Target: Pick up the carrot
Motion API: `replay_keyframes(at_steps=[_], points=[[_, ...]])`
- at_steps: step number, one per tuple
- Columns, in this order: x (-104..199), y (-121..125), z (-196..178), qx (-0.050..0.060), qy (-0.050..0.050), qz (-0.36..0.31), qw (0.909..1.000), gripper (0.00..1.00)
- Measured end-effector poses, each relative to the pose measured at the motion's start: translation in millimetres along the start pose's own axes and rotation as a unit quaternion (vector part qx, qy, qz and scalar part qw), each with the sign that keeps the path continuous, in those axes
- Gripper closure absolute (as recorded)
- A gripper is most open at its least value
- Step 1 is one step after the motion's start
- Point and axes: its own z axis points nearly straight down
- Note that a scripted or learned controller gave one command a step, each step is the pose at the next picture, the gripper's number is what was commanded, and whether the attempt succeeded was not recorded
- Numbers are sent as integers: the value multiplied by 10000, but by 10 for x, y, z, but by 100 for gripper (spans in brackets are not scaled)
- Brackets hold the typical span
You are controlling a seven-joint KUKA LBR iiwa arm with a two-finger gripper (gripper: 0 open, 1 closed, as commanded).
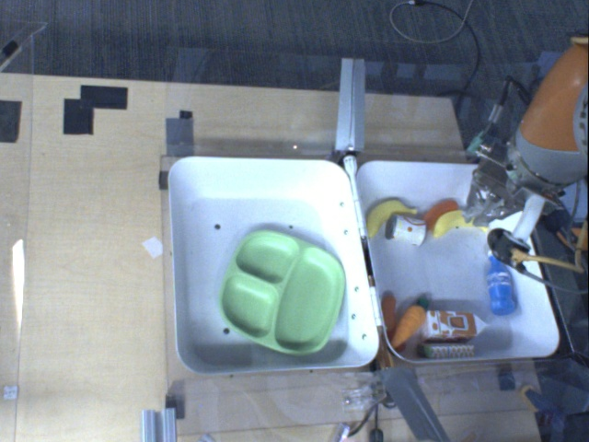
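The carrot (408, 324), orange with a small green top, lies at a slant in the near left corner of the right-hand bin (543, 339), close to the wall that divides the two bins. Just to its left, against that wall, is a thin reddish-brown item (388, 308) too small to identify. Touching or nearly touching the carrot's right side is a small box (449, 327) lying flat, with an orange and white printed face; its writing is too blurred to read.

Farther back in the same bin sit a yellow banana-like piece (385, 213), a small white cup-like object (406, 230), and a yellow and orange fruit-like piece (445, 216). A small blue bottle (501, 288) lies near the bin's right side.

The arm's jaws (488, 205) hang over the back right part of this bin, near the fruit-like piece and well apart from the carrot. Whether they are spread or pressed together cannot be told.

The left-hand bin (198, 196) holds a green divided plate (283, 289) with three compartments. Both bins rest on a pale wooden table (83, 265).
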Motion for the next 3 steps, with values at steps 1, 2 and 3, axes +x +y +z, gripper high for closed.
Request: replay_keyframes(at_steps=[1, 2, 3], points=[[18, 8, -100, -10, 0, -41, 10000, 100], [123, 218, -209, -8, 2, 742, 9972, 100], [-271, -167, 568, 0, 1, -634, 9980, 100]])
